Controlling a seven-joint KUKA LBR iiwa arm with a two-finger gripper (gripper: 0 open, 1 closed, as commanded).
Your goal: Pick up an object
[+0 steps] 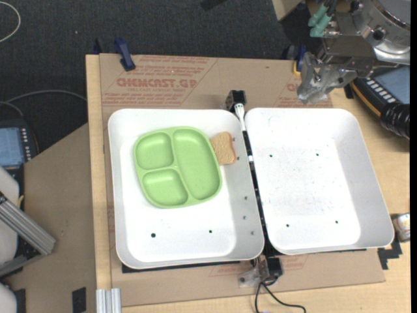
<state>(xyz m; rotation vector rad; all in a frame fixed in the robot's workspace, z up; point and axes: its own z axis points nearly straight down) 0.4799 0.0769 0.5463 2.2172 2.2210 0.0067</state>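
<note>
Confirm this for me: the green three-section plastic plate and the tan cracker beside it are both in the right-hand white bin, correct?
Not quite. The camera view shows the green three-section plastic plate and the tan cracker beside it both lying in the left-hand white bin, not the right-hand white bin. The cracker sits at the plate's upper right edge.

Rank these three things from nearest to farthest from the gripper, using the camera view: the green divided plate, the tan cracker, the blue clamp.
1. Tan cracker, in the left bin, against the plate's right edge.
2. Green divided plate, left of the cracker.
3. Blue clamp, at the board's far left corner.

The gripper hangs above the right bin's far edge.
</note>
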